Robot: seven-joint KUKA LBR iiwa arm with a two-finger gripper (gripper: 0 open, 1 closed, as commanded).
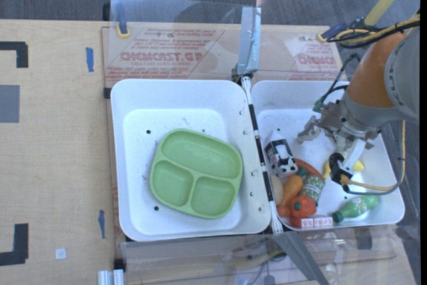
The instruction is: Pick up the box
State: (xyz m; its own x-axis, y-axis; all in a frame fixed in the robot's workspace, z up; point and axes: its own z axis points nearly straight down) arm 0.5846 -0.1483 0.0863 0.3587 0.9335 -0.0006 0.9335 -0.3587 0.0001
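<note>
gripper (341,137) over middle of right bin (287,120); open or closed, cannot tell. box (280,157) tight against left wall of same bin, apart from gripper. carrot (291,187) just beside box. risk: clipping wall, grabbing carrot instead, nudging box away.

right bin (287,103): far floor open; toy cluster (298,193) crowds near edge. left bin (133,103): green plate (195,173) occupies centre.
</note>
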